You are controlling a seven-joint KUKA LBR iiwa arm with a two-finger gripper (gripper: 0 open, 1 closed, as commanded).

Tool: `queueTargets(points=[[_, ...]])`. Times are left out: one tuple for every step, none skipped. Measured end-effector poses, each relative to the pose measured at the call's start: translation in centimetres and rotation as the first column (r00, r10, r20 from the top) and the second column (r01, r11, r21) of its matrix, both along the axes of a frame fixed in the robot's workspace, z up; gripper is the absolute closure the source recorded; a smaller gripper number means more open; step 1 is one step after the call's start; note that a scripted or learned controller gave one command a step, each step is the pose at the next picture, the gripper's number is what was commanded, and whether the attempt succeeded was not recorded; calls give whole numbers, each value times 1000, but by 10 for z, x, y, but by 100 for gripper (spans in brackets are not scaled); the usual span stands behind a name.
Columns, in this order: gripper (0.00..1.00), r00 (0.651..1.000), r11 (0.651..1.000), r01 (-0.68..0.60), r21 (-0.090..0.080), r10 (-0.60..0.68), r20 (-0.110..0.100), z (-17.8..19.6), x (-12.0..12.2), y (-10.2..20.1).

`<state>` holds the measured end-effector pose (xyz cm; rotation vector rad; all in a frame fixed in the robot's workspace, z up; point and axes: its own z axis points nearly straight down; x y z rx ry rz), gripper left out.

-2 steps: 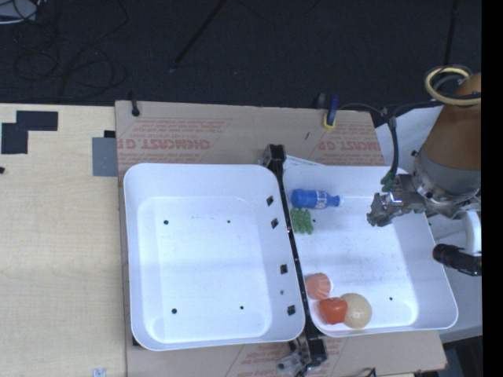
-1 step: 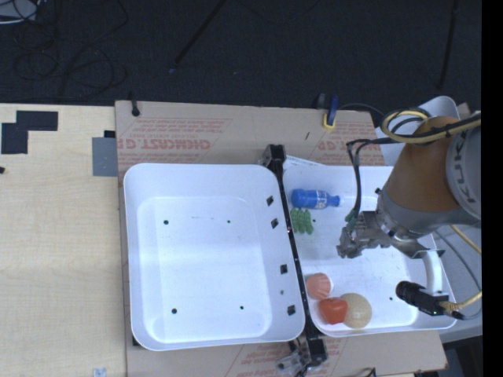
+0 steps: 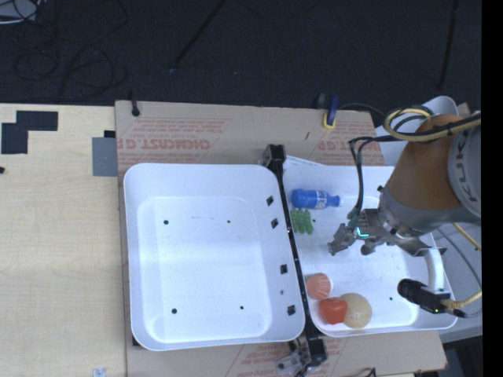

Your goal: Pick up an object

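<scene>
The right bin [image 3: 377, 320] holds a blue bottle [image 3: 312, 199] lying on its side near the far wall, with a small green object [image 3: 303, 223] just in front of it. Near the front wall sit a pale orange ball [image 3: 317, 285], a red object [image 3: 333, 310] and a cream ball [image 3: 357, 310], close together. My gripper [image 3: 353, 244] hangs over the middle of the right bin, right of the green object and above the three round things. Nothing shows between its fingers.
The left bin [image 3: 204, 250] lies beside the right one, parted by a black clip rail [image 3: 284, 242]. Both rest on a cardboard sheet [image 3: 196, 136]. The arm's orange band [image 3: 428, 171] reaches over the right bin's far right side.
</scene>
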<state>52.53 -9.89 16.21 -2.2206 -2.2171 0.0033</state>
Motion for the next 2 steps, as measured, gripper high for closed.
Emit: queueTargets(points=[[0, 1000, 1000, 2, -8, -1, 15, 93, 53, -67], [0, 1000, 1000, 2, 3, -2, -10, -25, -7, -79]])
